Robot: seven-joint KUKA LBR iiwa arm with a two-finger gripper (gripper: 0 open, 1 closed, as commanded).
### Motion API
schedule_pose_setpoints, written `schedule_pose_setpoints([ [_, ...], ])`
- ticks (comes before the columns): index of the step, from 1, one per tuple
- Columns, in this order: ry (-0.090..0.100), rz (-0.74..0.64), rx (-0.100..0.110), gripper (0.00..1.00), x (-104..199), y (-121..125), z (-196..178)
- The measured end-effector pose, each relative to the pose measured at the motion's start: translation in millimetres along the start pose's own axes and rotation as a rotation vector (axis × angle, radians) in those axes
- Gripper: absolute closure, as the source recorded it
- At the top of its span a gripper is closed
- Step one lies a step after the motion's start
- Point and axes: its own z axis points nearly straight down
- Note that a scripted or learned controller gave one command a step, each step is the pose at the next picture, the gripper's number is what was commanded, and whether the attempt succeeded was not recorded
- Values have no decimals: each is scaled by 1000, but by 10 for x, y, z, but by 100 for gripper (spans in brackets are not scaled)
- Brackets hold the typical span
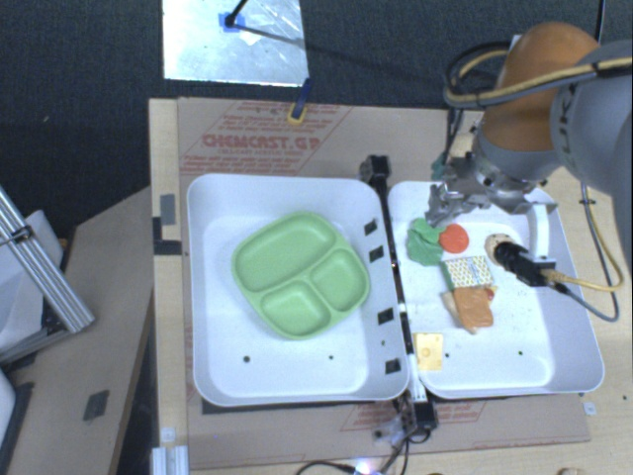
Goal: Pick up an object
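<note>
Gripper sits low over the far part of the right bin, w/ the arm's grey body and orange band stacked above it and covering the bin's far-right corner. Tip is a small metallic blur, partly lost against the wrist; can't tell whether it's open or closed, and nothing visibly gripped.

Closest items lie just on the near side of the gripper: a green crumpled item slightly view-left of the tip, and a red ball almost directly beneath, touching or nearly touching the green one. Whether the tip touches either is unclear. Further toward the near edge: a patterned block, then an orange-brown piece against it, shape hard to read. Well off toward the near-left corner, a small yellow square lies alone, close to the divider wall.

Room: bare white floor near-right of the gripper, approx. the whole near-right quarter of the bin. View-left of the gripper the bin wall and black clips are close. Beyond them, the left bin holds a green divided plate, well apart from the gripper.
</note>
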Motion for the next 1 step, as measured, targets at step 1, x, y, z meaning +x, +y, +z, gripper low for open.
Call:
schedule_pose_setpoints([
  [1,1,-1,1,100,561,-176,61],
])
